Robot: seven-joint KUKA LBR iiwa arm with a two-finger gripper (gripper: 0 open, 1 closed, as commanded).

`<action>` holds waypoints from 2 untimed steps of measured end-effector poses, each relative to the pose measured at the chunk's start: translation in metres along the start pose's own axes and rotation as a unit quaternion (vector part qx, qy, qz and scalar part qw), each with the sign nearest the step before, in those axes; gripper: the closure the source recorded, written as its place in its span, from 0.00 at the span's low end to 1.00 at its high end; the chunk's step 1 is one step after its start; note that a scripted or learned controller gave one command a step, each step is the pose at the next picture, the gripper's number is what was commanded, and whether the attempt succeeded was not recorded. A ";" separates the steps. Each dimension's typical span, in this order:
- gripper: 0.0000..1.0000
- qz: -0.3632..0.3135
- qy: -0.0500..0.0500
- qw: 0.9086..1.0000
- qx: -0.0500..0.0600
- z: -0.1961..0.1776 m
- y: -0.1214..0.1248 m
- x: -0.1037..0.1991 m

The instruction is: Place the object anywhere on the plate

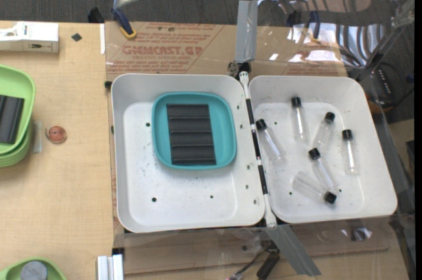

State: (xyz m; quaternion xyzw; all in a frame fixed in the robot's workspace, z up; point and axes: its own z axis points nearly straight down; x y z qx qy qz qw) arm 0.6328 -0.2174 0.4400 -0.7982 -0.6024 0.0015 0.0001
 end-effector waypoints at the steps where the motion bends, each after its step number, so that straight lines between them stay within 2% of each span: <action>1: 0.00 0.044 0.000 0.999 0.000 0.000 0.025 0.010; 2: 0.00 0.112 0.000 0.994 0.000 0.000 0.025 0.010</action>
